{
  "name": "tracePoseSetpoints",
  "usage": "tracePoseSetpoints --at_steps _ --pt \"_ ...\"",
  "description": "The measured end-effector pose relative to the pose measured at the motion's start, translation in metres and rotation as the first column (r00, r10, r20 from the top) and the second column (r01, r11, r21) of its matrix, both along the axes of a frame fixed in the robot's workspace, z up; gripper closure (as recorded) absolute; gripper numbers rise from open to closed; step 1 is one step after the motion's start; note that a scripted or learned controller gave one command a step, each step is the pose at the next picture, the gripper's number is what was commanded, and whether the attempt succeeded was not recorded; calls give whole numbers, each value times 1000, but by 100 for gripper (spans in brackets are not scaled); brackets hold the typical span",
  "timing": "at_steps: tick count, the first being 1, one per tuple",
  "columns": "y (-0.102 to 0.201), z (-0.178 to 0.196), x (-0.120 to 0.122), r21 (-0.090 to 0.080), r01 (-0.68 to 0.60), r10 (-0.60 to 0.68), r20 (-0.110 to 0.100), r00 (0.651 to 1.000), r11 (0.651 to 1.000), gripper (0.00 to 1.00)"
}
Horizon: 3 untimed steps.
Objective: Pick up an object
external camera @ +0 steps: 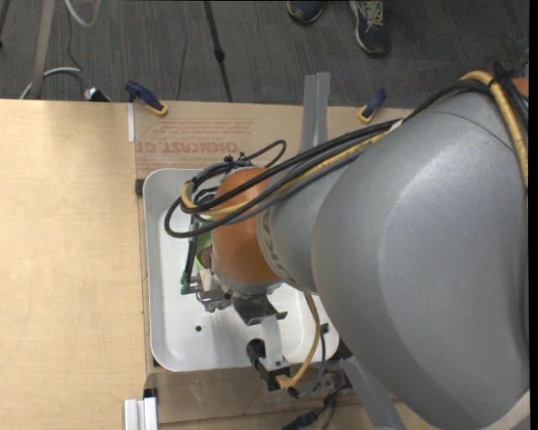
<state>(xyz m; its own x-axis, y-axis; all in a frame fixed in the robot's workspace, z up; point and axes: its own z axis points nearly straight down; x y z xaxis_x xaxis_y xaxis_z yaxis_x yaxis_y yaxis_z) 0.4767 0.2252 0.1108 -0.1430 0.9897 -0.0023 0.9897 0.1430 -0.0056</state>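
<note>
Where the arm point(403, 252) overhangs the bin point(168, 336) (white), perhaps a hidden object.

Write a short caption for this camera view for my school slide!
A big grey robot arm with an orange band reaches down into a white bin on a wooden bench.

I'm looking at a robotics lab: a plywood bench point(67, 252) with clamps point(146, 97) at the top edge, tripod legs point(217, 46) and cables point(59, 76) on grey carpet point(269, 42), someone's sneakers point(370, 25) at upper right.
</note>
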Motion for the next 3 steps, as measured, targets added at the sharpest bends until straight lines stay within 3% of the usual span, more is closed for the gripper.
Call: tracePoseSetpoints --at_steps 1,3 --pt "-26 121 41 -1 251 -251 5 968 968 100" --pt "-28 137 42 -8 250 -250 2 968 968 100"
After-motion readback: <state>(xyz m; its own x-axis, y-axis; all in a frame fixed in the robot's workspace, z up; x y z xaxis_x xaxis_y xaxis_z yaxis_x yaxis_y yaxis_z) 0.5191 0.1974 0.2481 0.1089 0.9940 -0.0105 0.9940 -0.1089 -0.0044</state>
